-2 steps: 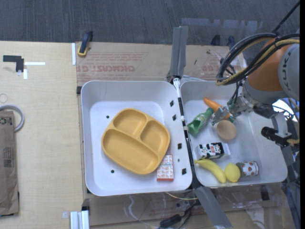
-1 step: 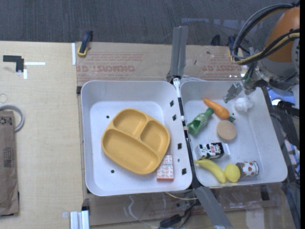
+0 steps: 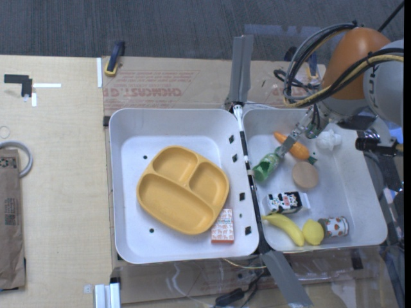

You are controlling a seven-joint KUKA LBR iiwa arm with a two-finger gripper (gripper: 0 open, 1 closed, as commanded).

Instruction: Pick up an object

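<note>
The left bin (image 3: pixel 122 172) holds a yellow divided plate (image 3: pixel 183 189) with a small red-and-white carton (image 3: pixel 223 226) just beside its near edge. The right bin (image 3: pixel 359 236) is the crowded one: a green bottle (image 3: pixel 266 167), a carrot (image 3: pixel 292 145), a tan round disc (image 3: pixel 306 176), a black-and-white milk carton (image 3: pixel 284 202), a banana (image 3: pixel 286 228), a lemon (image 3: pixel 313 231) and a small can (image 3: pixel 335 226). The gripper (image 3: pixel 308 128) hangs at the far side above the carrot; whether its fingers are spread or closed, I cannot tell.
</note>
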